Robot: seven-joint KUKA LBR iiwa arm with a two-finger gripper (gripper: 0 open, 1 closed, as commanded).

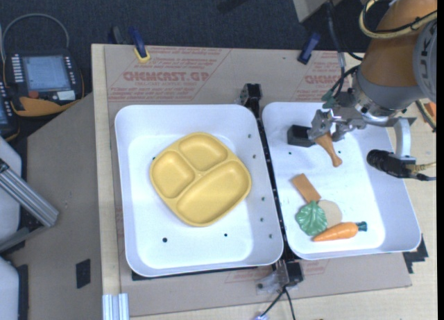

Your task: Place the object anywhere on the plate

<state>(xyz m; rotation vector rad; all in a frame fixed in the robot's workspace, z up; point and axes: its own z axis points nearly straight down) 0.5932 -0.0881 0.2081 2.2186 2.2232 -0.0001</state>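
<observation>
A yellow three-compartment plate [201,178] lies in the left bin [139,242], with nothing on it. My gripper [325,131] hangs over the back of the right bin [395,214]. It is shut on the upper end of a tan stick-shaped object [332,152], which slants down and to the right from the fingers. A small black block [300,135] sits just left of the gripper, and I cannot tell whether it is joined to the tan piece.
The right bin's front part holds an orange-brown flat rectangle [305,188], a green leafy toy [311,219] on a beige disc [329,209], and a carrot [338,231]. The ridge between the bins [267,173] separates gripper and plate.
</observation>
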